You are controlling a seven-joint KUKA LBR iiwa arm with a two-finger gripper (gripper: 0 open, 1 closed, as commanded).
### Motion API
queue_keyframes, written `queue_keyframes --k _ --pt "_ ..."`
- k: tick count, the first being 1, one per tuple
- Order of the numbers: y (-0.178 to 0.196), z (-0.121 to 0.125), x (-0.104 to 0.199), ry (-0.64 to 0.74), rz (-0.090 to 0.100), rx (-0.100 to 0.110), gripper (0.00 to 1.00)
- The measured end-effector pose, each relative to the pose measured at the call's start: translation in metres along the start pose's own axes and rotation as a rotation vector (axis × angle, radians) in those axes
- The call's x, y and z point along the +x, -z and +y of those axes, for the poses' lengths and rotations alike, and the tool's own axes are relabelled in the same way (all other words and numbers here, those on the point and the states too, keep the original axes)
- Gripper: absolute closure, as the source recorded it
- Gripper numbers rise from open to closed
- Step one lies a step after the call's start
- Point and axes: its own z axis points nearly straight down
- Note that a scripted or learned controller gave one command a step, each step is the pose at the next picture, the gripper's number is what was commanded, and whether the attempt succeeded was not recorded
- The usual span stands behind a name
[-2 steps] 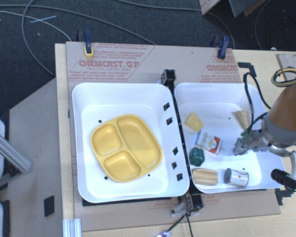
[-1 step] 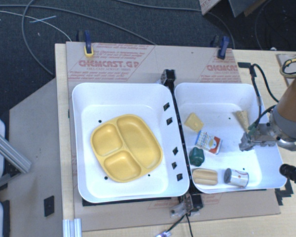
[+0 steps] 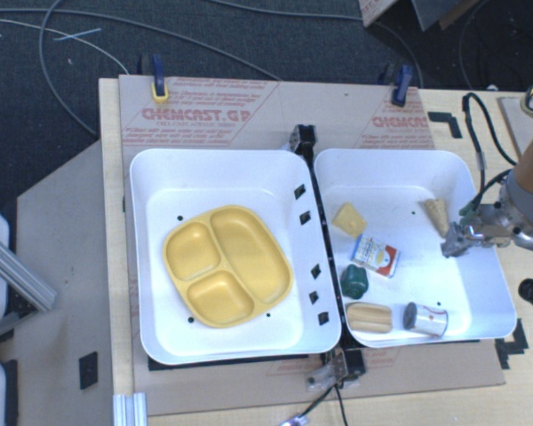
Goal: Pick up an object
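Bench inventory, both bins.

L bin (image 3: 147, 238): yellow divided tray (image 3: 227, 263), three compartments, lying flat, long axis on a diagonal far-right to near-left. Likely the drop-off side.

R bin (image 3: 480, 264), pick candidates, loose scatter, none touching:
- yellow block (image 3: 348, 219), far-left, by the divider.
- small printed packet (image 3: 374, 256), mid-left, flat, tilted.
- green lump (image 3: 354, 281), just near of packet.
- tan wooden cylinder (image 3: 369, 318), near edge, on its side, long axis left-right.
- metal can (image 3: 425, 319), right of cylinder, on its side, long axis left-right, dark end pointing left.
- beige wedge (image 3: 437, 214), far-right, long axis far-near, narrow end toward near side.

Gripper (image 3: 456, 240): over R bin's right part, arm in from right. Nearest item: beige wedge, just far-left of tip. Open or closed: cannot tell. Nothing seen gripped. Which item is targeted: no telling; wedge likeliest by closeness.
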Motion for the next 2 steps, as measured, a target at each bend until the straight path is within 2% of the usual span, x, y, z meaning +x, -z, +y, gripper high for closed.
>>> queue_keyframes --k 1,2 --pt "0.04 0.001 0.0 -0.001 0.001 0.002 1.0" --pt "0.03 0.018 0.05 0.002 0.003 0.005 1.0"
